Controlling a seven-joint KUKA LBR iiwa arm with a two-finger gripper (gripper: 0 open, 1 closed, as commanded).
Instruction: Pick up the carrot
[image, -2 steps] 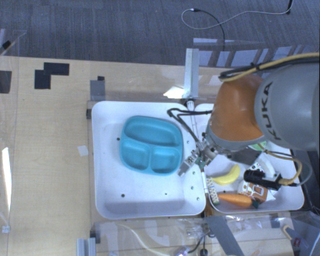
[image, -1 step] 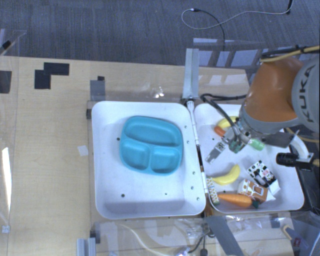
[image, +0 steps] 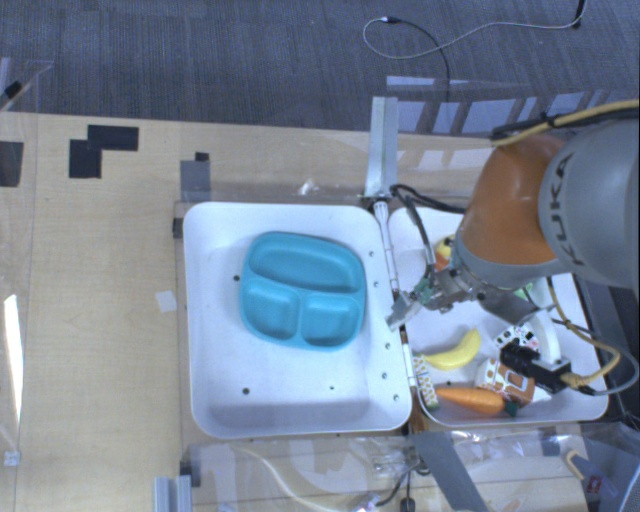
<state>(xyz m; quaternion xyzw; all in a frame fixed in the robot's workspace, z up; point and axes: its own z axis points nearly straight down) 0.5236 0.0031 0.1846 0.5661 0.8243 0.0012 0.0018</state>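
The orange carrot (image: 468, 400) lies on its side near the front edge of the right bin (image: 590, 408), its tip pointing left. My gripper (image: 412, 303) hangs over the left side of that bin, close to the wall between the two bins. It is above and to the left of the carrot, well apart from it. Between gripper and carrot lies a yellow banana (image: 455, 352). The arm's orange band and grey wrist hide much of the bin's back half.
A blue divided plate (image: 302, 289) sits in the left bin (image: 215, 380). A small orange-and-white box (image: 499, 379) rests just right of the carrot. Something green (image: 513, 301) peeks from under the wrist.
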